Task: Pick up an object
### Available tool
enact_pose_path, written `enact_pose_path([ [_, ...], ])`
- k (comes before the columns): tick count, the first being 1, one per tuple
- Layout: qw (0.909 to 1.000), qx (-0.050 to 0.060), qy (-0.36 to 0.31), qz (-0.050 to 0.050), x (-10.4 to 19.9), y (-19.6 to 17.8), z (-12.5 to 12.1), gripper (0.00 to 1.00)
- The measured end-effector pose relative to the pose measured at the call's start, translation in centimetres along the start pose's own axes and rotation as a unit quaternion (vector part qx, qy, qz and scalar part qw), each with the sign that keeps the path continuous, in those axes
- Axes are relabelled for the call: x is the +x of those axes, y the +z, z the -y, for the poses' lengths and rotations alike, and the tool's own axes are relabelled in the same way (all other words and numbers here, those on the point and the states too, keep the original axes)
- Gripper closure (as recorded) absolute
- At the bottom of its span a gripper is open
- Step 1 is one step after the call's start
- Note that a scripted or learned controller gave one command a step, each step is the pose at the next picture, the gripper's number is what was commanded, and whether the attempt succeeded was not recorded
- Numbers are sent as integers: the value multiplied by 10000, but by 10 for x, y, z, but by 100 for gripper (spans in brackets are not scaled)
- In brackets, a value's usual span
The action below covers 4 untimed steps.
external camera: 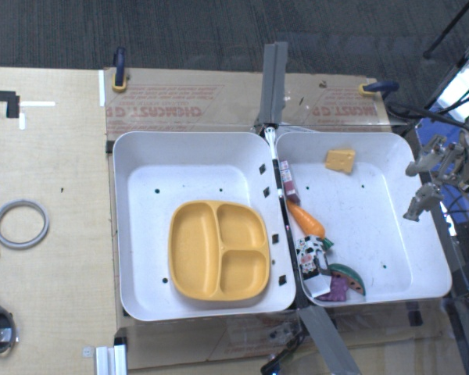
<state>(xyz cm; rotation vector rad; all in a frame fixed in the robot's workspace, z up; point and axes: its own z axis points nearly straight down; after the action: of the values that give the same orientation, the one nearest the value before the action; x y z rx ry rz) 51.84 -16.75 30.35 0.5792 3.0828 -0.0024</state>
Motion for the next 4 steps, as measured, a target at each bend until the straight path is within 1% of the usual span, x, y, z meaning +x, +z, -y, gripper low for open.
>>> enact_pose_path([
  [1,9954,5,957,-25,-19,158,-27,0],
  [2,9672,9,2540,-15,-79,212,-12,0],
  [3,9903,3,1386,-20,-29,212,-2,0],
  [4,9684,5,2495,-9,-116,212,-38,0],
])
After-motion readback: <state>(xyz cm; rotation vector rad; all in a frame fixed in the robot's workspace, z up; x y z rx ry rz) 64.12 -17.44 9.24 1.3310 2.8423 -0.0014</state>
